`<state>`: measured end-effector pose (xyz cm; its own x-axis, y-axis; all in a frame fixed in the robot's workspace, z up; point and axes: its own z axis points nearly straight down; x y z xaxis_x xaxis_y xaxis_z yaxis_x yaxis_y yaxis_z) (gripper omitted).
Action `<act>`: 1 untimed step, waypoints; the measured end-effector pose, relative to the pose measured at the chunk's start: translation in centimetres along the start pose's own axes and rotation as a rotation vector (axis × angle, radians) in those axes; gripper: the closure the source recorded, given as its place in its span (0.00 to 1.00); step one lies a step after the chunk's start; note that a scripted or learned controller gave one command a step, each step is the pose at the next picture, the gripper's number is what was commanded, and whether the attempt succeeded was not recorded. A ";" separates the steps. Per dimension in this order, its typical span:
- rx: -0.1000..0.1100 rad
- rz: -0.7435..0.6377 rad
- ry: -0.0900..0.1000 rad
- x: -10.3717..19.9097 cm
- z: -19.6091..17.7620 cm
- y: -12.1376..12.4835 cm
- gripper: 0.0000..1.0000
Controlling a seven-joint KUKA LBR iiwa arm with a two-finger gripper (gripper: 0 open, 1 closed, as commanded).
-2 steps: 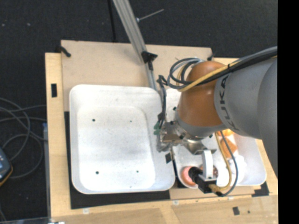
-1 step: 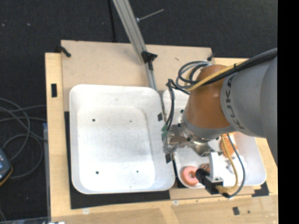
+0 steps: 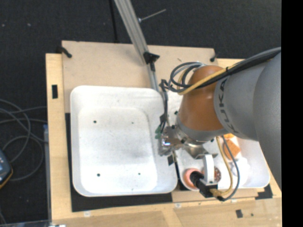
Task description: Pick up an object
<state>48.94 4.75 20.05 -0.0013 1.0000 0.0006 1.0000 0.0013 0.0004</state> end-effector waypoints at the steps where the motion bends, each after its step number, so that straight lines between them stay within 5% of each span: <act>1: -0.004 0.000 0.001 2.2 -4.5 0.1 1.00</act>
<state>49.01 6.90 24.59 -0.0017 1.0000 0.0013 1.0000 0.0017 0.0042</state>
